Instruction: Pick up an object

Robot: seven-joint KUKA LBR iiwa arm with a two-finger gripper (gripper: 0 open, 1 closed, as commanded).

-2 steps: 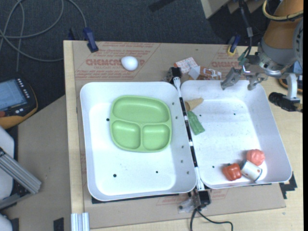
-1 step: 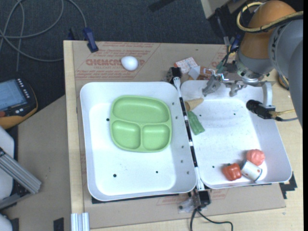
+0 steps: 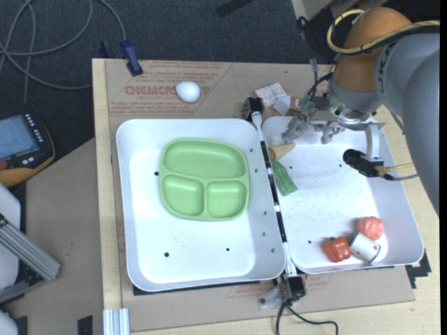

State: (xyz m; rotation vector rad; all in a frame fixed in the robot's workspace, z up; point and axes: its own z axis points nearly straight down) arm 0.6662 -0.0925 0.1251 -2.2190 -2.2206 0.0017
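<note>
My gripper (image 3: 309,128) hangs over the far end of the right bin (image 3: 398,208), its two metal fingers spread apart with nothing between them. Just below and left of it lie a tan wedge (image 3: 281,150) and a green block (image 3: 283,177), both close to the bin's left wall. In the near right corner sit a red toy (image 3: 336,249), a white cup (image 3: 365,247) and an orange-pink ball (image 3: 371,226), bunched together.
The left bin (image 3: 140,208) holds a green divided plate (image 3: 204,178). On the bench behind the bins lie a white egg shape (image 3: 187,91), a blue clip (image 3: 130,58) and a crumpled wrapper (image 3: 272,95). The arm reaches in from the upper right.
</note>
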